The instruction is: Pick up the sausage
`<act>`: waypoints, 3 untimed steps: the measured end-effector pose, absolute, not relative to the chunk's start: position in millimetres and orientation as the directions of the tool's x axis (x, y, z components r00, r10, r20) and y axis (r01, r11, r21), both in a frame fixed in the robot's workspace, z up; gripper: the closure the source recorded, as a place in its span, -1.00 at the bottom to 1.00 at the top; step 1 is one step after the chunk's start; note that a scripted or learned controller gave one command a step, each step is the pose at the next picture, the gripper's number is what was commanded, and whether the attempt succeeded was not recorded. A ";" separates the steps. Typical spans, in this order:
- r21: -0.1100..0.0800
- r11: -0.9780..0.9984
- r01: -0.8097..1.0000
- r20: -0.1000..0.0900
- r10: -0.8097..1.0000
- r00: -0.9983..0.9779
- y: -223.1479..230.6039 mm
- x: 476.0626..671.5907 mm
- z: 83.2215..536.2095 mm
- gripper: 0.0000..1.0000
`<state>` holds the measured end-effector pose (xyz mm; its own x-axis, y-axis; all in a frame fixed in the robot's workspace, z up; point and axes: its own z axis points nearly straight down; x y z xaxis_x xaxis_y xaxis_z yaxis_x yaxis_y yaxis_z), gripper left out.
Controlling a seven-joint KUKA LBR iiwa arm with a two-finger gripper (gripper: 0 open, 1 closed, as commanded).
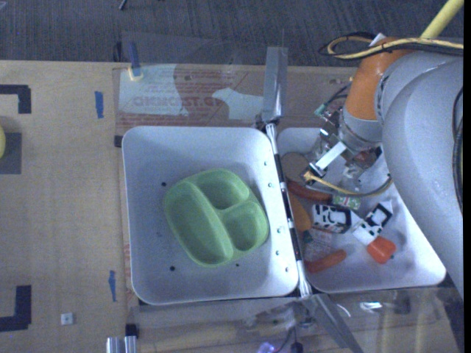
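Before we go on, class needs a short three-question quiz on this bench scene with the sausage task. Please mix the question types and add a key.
1. True or false: the green divided plate lies in the left bin.
2. Multiple choice: where does the sausage lie?
A. on the green divided plate
B. in the right bin, near its front edge
C. on the wooden bench outside the bins
3. Fill in: the small cap-like item to the right of the sausage is coloured ____.

Key: 1 true; 2 B; 3 orange. The hand sits over the back part of the right bin, apart from the sausage.
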<state>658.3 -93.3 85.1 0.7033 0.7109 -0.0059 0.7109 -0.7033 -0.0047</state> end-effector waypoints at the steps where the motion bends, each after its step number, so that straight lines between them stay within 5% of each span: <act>1: -0.001 -0.774 0.633 -0.002 0.633 0.774 -94.9 659.8 112.3 -1.00; 3: -0.003 -0.869 0.495 -0.002 0.495 0.869 -91.1 641.5 85.0 -1.00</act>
